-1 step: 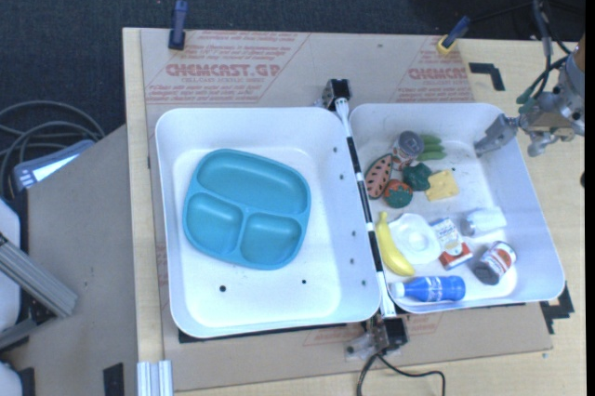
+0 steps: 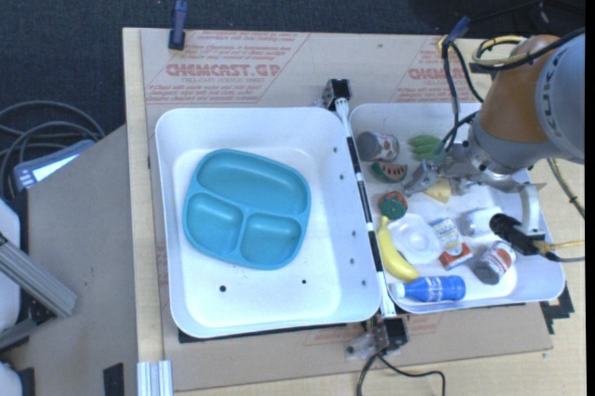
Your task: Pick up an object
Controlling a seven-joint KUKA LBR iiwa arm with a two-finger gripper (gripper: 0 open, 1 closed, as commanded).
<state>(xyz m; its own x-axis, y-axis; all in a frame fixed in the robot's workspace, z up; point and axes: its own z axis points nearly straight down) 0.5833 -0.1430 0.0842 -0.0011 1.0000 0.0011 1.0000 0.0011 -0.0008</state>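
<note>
My gripper (image 2: 439, 176) is down in the right bin (image 2: 537, 290), at the end of the grey arm with the orange band (image 2: 513, 101). It hovers just above a small yellow piece (image 2: 438, 193). To its left lie a watermelon slice toy (image 2: 391, 170) and a red and green ball (image 2: 395, 204). A green item (image 2: 426, 144) and a grey and white cup (image 2: 376, 146) sit behind it. Nearer the front are a banana (image 2: 396, 257), a blue bottle (image 2: 435, 289), a white bowl (image 2: 415, 236), a small red and white can (image 2: 452, 252) and a grey can (image 2: 491, 265).
The left bin (image 2: 186, 292) holds a blue divided plate (image 2: 246, 209). A black clip (image 2: 337, 91) sits at the top of the seam between the bins. The bench's wooden border (image 2: 232, 64) surrounds both bins.
</note>
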